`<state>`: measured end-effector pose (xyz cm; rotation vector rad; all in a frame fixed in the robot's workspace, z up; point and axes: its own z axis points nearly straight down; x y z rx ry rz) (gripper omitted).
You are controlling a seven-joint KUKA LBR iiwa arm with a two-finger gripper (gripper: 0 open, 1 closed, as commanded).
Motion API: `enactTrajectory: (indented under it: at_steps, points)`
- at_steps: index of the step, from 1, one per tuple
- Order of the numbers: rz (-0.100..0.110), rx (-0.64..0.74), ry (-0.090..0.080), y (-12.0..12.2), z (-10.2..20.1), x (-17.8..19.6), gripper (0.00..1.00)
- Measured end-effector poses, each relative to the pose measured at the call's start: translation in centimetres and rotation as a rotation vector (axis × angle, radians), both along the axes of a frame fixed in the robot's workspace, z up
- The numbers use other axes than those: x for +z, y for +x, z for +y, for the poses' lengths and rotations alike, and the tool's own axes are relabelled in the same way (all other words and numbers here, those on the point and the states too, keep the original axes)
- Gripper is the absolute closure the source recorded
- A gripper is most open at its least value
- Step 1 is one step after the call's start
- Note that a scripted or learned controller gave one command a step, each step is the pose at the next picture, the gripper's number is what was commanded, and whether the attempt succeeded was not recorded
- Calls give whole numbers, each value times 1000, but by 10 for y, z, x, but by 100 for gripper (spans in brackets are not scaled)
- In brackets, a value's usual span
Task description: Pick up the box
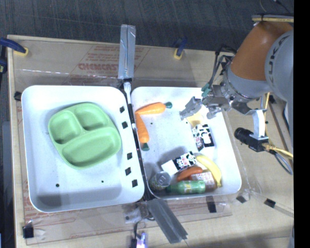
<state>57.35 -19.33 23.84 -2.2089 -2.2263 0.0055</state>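
Here the arm [263, 50] is seen reaching in from the upper right, its gripper [196, 107] lowered over the upper part of the right bin [232, 154]; its fingers are spread, nothing between them. The bench [67, 61] is pale wood on dark flooring, with a green plate [84, 134] in the left bin [31, 185]. The box [202, 135] lies flat just below the gripper, its long axis running up-down, tilted slightly leftward at top.
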Motion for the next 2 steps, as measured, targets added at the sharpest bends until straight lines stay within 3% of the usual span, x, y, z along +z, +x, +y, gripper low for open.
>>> enactTrajectory:
  at_steps: [1, 2]
  points:
    - [-2, -193, -9, 55, 80, -148, 0]
    - [0, -329, -2, 59, 49, -121, 0]
